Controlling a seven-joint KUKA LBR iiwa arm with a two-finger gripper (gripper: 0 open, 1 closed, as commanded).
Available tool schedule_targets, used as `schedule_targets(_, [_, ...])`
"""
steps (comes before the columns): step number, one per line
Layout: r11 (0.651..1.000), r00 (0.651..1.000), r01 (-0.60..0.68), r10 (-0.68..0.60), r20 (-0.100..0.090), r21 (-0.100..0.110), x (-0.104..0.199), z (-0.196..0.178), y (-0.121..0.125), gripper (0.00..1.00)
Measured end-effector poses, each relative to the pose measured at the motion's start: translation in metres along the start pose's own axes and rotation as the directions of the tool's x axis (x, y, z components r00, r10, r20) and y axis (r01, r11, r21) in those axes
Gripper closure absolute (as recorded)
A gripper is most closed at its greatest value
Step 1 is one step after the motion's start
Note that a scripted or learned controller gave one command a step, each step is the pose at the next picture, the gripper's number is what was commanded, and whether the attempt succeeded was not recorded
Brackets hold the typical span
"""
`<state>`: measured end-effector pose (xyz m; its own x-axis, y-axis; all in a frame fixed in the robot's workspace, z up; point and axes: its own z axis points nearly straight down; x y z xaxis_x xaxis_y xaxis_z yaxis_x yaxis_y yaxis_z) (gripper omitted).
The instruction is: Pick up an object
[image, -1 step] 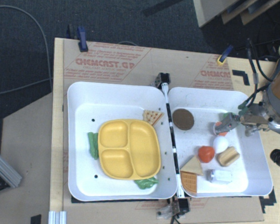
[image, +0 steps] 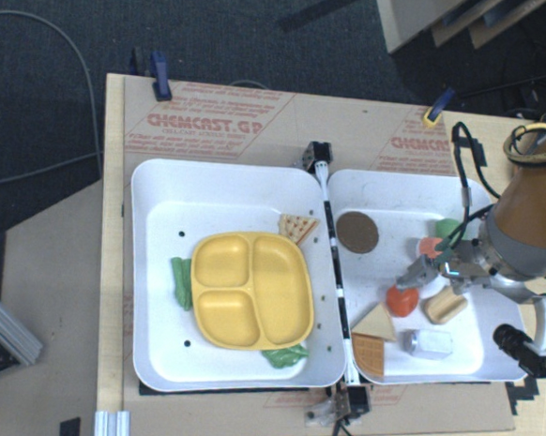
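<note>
Down at the desk's (image: 215, 114) front edge, the toast wedge (image: 368, 353) sits at six o'clock in the right bin (image: 388, 189). End effector (image: 427, 271) hovers low over the bin's middle, just above the red tomato piece (image: 401, 300) and beside the bread roll (image: 443, 306); I cannot tell its grip state. Nothing looks lifted, so I judge the pick not yet done.

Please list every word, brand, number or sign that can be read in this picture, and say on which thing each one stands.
"CHEMCAST GP": red print on the brown cardboard sheet behind the left white plastic bin.
"CHEMCAST": red print, repeated on the same sheet behind the right white plastic bin; partly cut off.
The smaller red lines beneath both are too blurred to read.
</note>
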<state>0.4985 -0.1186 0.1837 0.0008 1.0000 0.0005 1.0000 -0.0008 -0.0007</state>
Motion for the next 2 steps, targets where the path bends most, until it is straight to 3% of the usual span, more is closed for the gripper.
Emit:
schedule_targets(1, [1.000,1.000,0.000,0.000,0.000,-0.001,0.025,0.099,-0.004,0.00])
schedule_targets(2, [1.000,1.000,0.001,-0.001,0.001,-0.002,0.022,0.099,0.018,0.00])
